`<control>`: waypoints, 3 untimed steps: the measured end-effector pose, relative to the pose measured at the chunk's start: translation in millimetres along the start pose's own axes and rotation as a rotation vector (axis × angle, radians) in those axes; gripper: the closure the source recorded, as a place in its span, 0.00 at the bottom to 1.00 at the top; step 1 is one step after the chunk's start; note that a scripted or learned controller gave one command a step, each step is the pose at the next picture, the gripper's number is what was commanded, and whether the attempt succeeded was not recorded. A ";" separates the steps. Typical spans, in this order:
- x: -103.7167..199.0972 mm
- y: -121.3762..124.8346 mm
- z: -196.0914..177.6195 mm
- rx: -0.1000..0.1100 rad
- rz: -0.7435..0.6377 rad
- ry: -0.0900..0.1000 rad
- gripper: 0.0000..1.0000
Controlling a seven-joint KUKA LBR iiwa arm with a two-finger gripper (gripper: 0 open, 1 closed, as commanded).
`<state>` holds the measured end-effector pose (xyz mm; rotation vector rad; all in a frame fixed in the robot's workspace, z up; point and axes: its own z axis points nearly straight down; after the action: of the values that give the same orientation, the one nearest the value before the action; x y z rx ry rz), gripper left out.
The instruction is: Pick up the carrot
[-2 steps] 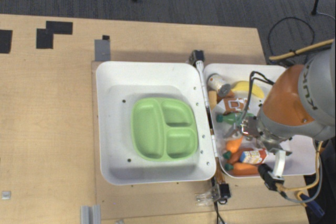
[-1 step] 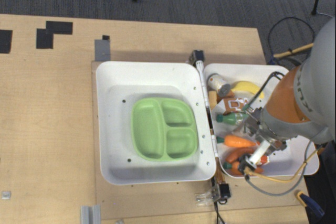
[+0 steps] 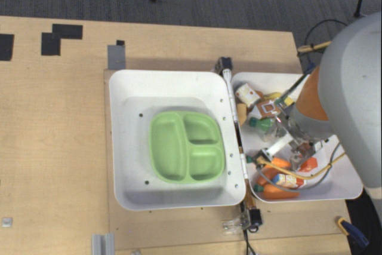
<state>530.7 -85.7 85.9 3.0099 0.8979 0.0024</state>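
Nearest the camera, in the near-left corner of the right bin (image 3: 337, 183), an orange tapered piece is taken to be the carrot (image 3: 276, 191); it is seen lying flat along the near wall, on the bin floor, among clutter; it is not lifted. Just beyond it a second orange piece (image 3: 280, 164) is noted, partly covered by a pale yellowish item (image 3: 287, 176); whether this is another carrot cannot be told.

The gripper (image 3: 290, 140) is found low over the middle of the right bin, just beyond the second orange piece; it is near the carrot but apart from it; no carrot is seen held in it; whether it is spread or closed cannot be told, as wrist and clutter mask it.

Further back in the same bin, a small green-topped item (image 3: 255, 123), a brown-and-white card (image 3: 267, 108) and a cream packet (image 3: 246, 94) are recorded toward the far-left corner. In the left bin (image 3: 119, 128) a green divided plate (image 3: 186, 146) is seated centrally; it is not concerned in the task.

Progress, as judged: the arm is placed in the correct bin, close to the target; alignment over the carrot, closure on it and the lift are all left to do; the task is rated as early, with no grasp established.
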 end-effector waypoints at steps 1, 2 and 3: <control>3.1 -84.0 -98.6 0.003 0.093 0.000 0.00; 17.6 -107.0 -98.0 0.003 0.075 -0.002 0.00; 13.3 -100.2 -98.0 0.003 0.088 -0.002 0.00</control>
<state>486.7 5.5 183.8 3.0486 0.7654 -0.0013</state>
